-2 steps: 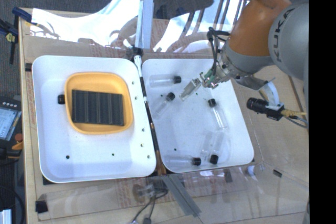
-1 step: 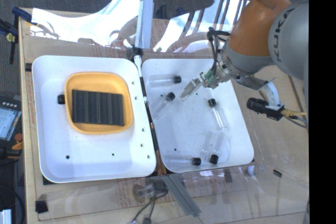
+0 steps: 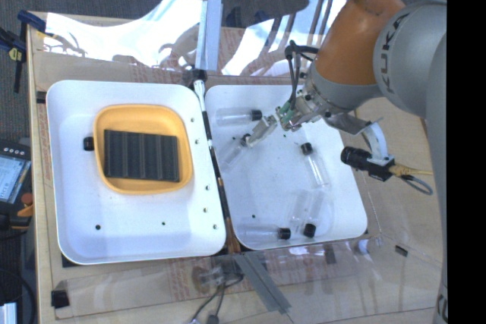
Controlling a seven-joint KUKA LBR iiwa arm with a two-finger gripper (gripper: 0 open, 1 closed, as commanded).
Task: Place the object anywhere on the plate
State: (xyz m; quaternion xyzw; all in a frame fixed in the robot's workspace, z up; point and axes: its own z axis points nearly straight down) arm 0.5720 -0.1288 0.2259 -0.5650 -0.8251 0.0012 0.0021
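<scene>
A yellow plate (image 3: 114,121) with a black ridged insert (image 3: 144,155) lies in the left white bin (image 3: 72,224). Several clear tubes with black caps lie in the right white bin (image 3: 345,216). One tube (image 3: 258,131) lies slanted at the bin's upper middle, its upper end right at my gripper (image 3: 287,117). I cannot tell whether the gripper touches or holds it. Another tube (image 3: 234,116) lies just left of it, and a third tube (image 3: 314,165) lies below the gripper. The arm's orange band (image 3: 357,34) hangs over the bin's far right corner.
More clear tubes (image 3: 307,216) lie near the right bin's front edge. A small black piece (image 3: 88,143) sits beside the plate's left rim. A black cable plug (image 3: 364,159) juts out over the right bin's right rim. A metal post (image 3: 211,30) stands behind the bins' shared wall.
</scene>
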